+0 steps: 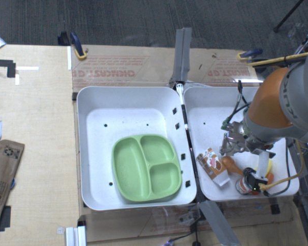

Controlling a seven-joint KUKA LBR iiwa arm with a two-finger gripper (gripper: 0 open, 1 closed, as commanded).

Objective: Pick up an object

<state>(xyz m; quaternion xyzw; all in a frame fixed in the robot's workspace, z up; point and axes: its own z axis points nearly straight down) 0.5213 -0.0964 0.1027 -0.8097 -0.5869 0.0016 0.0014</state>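
The arm reaches in from 3 o'clock over the right bin, and its tool hangs low near the middle of that bin's floor. Whether the tool is released or clenched cannot be told from here. Nothing shows in its grasp. Just toward 7 o'clock from the tool lies a small printed packet, with an orange item touching it on the 3 o'clock side. The left bin on the table holds a green divided plate, set toward 5 o'clock on its floor
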